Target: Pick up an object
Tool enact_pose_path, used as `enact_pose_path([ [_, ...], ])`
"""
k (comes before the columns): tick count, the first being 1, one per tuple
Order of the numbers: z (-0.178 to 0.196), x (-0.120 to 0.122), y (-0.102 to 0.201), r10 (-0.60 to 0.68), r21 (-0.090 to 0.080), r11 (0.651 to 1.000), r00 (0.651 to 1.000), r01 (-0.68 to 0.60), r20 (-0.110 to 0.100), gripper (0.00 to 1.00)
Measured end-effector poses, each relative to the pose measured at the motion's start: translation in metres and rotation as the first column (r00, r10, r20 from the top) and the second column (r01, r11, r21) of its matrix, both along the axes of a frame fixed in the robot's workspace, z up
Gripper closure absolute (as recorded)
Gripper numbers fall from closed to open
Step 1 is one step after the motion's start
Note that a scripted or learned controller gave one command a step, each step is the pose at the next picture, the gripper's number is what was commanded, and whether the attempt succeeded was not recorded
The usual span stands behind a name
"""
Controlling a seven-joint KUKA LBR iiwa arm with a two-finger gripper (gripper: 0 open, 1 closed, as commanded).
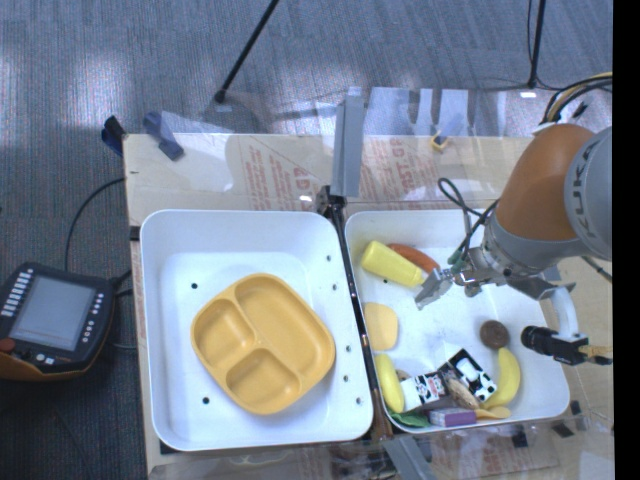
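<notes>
Gripper [436, 288] hovering right of centre in the frame, over the right bin [556, 396], fingers apparently spread with nothing between them. Nearest target: yellow bottle [392, 264], lying just up-left of the fingertips, touching an orange carrot [418, 256]. Best to centre over the bottle, turn the fingers across its narrow width, descend straight, then close. Worth avoiding the carrot and the bin wall. Yellow tray [262, 342] sitting in the left bin [160, 268].

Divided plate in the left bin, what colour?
Yellow-orange plate, plain, seen in the camera view.
</notes>
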State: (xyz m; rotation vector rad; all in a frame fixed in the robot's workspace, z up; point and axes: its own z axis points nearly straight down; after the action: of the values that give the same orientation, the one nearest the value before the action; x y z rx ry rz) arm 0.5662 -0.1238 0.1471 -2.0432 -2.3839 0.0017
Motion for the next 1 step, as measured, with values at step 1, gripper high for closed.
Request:
enact_pose_path([
  [1, 0.0079, 0.0040, 0.0008, -0.098, 0.001, 0.995, 0.995, 0.098, -0.002, 0.00],
])
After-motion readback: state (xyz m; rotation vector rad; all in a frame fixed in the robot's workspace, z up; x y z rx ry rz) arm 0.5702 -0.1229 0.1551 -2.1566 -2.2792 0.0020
